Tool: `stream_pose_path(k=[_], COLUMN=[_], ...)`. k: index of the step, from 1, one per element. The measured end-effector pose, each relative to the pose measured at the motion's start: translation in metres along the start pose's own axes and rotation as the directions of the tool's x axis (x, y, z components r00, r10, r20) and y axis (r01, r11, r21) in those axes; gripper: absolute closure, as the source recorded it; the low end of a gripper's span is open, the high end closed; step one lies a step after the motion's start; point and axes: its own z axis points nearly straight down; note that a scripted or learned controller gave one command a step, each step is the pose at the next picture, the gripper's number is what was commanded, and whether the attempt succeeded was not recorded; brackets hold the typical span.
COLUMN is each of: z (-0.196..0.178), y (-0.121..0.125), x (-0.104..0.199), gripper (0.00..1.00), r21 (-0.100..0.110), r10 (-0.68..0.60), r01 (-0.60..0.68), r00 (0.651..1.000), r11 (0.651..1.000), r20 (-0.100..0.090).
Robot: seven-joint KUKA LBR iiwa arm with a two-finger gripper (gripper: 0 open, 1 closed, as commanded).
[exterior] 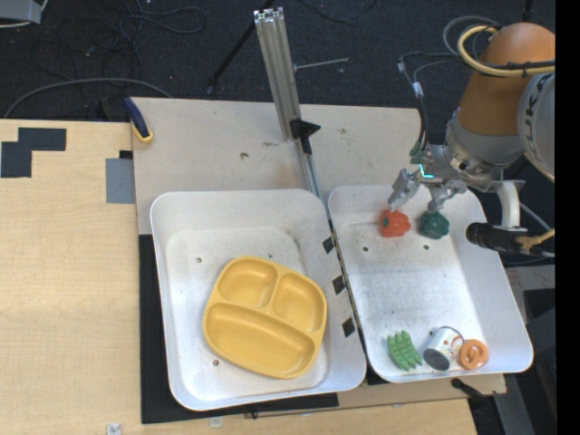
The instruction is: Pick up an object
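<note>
My gripper point(420, 198) hangs over the far end of the right bin point(412, 284), open, with nothing between its fingers. One finger point(400, 188) points down toward a small red round object point(393, 224). The other finger point(440, 199) stands just above a dark teal object point(434, 226). Both objects rest on the bin floor, side by side. At the bin's near end lie a green leafy piece point(401, 350), a silver can point(441, 347) and an orange ring point(472, 354).
The left bin point(181, 243) holds a yellow divided plate point(265, 316). An upright aluminium post point(279, 71) stands behind the bins, near their shared wall. A wooden table surface point(63, 270) lies to the left.
</note>
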Motion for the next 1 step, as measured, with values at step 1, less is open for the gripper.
stream_pose_path(k=[1], z=[-0.0014], y=[0.0007], x=[-0.0001], gripper=[0.00], r21=[-0.003], r10=[0.000], r01=[0.000], r00=[1.000], r11=[1.000], r20=[0.000])
